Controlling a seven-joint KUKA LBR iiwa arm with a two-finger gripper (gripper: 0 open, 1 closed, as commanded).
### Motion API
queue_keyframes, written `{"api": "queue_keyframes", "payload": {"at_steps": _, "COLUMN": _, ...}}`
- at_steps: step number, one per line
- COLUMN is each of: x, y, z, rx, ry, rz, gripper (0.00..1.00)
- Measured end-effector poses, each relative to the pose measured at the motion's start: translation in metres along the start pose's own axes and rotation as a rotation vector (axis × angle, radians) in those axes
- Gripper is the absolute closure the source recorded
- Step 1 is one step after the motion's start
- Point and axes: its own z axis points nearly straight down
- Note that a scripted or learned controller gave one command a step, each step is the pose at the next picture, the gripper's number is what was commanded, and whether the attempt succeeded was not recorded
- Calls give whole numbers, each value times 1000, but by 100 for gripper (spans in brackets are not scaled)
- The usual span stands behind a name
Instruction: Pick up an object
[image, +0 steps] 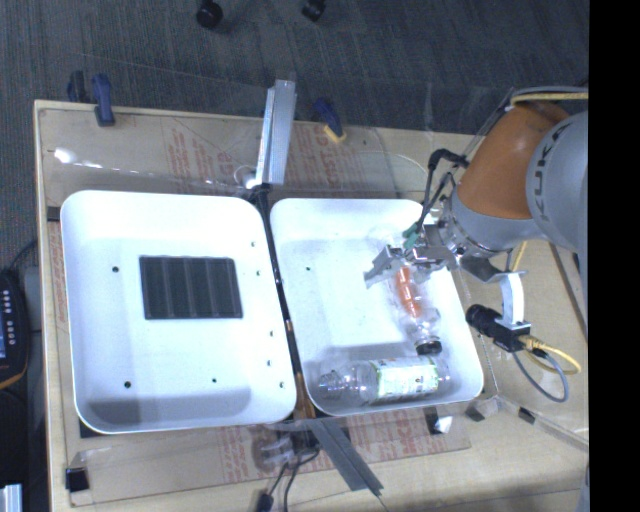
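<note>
My gripper hangs low over the upper right part of the right bin. Just below it lies a small clear bottle with orange contents and a black cap, pointing toward the bin's front right. The bottle's upper end sits right at the gripper, and I cannot make out whether they touch. A larger clear bottle with a white and green label lies on its side along the bin's front wall. In the left bin rests a flat black ridged panel.
A metal bar stands at the back between the two bins. Blue clamps grip the bench's back edge. Cables and a bracket lie on the bench to the right of the right bin.
</note>
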Motion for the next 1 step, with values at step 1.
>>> {"api": "queue_keyframes", "payload": {"at_steps": 1, "x": 0, "y": 1, "z": -10, "rx": 0, "ry": -1, "rz": -3, "gripper": 100}}
